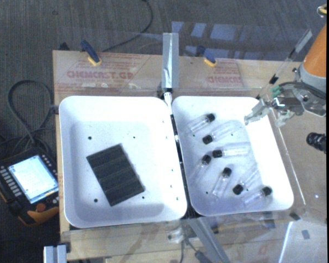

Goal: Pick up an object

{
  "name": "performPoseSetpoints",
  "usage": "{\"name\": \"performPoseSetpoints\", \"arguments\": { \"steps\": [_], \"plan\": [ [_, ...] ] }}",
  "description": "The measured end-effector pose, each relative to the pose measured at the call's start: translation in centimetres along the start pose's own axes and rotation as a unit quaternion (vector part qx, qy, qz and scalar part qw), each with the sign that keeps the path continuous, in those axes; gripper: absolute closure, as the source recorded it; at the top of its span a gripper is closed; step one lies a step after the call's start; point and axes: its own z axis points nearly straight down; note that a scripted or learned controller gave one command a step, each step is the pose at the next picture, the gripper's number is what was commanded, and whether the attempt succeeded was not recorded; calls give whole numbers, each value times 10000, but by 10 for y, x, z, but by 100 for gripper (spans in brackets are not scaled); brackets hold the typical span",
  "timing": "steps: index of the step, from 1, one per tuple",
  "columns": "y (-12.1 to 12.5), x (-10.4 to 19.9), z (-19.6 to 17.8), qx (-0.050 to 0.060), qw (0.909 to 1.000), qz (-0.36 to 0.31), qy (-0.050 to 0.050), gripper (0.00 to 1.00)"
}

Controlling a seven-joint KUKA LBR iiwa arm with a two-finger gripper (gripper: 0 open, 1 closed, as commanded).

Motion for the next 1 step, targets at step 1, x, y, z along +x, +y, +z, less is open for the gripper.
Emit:
{"name": "performPoseSetpoints", "arguments": {
  "steps": [1],
  "plan": [
    [10,-1,180,-26,9962,-868,-4,0]
  ]
}}
